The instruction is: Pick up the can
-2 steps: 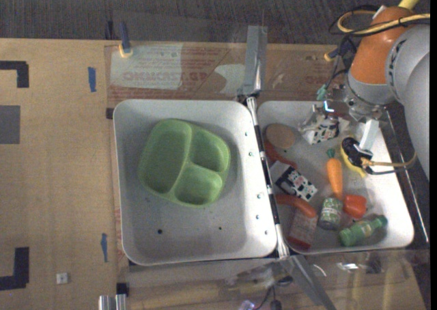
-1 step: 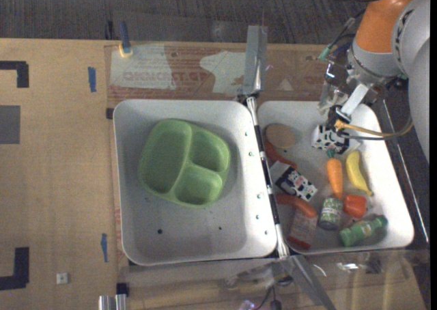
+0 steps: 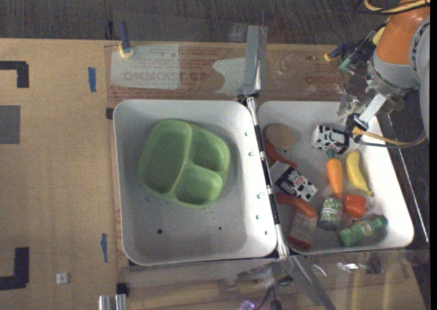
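While the pincer (image 3: 351,109) hangs over the far right corner of the right bin (image 3: 390,196), wide or narrow I cannot tell, the can (image 3: 331,212) stands toward the near side, well apart from it. The can is hemmed in: carrot (image 3: 334,175) just beyond it, red pepper (image 3: 355,205) and green bottle (image 3: 362,230) to the right, red bottle (image 3: 302,227) to the left. A descent could clip a neighbour or grab the pepper instead. The left bin (image 3: 136,233) holds a green plate (image 3: 183,162). Both bins sit on a tan desk (image 3: 54,165) marked with blue tape. Dark carpet lies beyond.
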You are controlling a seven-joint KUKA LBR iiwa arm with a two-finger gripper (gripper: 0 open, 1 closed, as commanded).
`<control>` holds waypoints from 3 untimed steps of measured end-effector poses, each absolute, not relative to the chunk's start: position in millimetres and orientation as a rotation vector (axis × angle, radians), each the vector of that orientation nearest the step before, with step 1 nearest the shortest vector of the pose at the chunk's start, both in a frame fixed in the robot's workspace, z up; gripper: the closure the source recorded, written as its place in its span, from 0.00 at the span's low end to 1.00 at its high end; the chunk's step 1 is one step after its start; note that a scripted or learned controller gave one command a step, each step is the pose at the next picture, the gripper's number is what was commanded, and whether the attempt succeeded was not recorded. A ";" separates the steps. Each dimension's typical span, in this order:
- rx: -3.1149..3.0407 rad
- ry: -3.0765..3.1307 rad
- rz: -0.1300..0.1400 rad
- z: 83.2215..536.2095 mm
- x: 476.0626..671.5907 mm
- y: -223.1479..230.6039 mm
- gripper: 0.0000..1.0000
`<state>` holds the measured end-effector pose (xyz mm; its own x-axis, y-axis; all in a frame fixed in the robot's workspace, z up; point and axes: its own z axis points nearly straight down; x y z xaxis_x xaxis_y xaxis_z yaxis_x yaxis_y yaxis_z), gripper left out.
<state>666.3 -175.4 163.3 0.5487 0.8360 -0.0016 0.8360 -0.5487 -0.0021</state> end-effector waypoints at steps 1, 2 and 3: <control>-2.862 -1.337 -0.030 116.3 673.5 -160.8 1.00; -3.104 -0.617 -0.065 109.5 668.2 -154.7 1.00; -3.103 -0.624 -0.067 120.8 669.4 -153.5 1.00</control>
